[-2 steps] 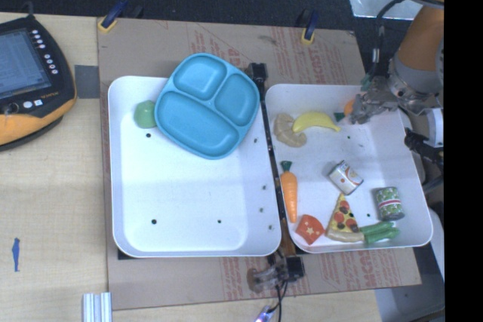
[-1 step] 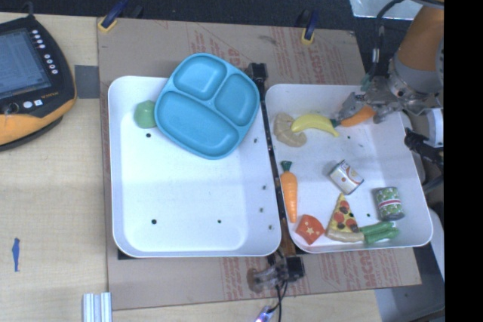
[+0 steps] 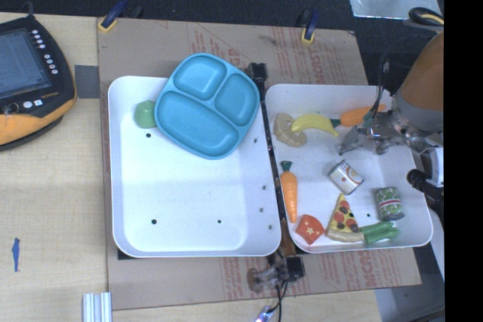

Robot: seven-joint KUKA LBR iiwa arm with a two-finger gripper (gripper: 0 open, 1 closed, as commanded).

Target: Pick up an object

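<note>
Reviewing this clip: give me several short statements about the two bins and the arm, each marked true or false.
1. The blue divided plate lies in the left bin. True.
2. The carrot lies in the left bin. False: it is in the right bin, near its left wall.
3. The pizza slice sits near the right bin's front edge. True.
4. The gripper is over the left bin. False: it is over the right bin's far side.
5. The banana rests on the plate. False: it is in the right bin.
</note>
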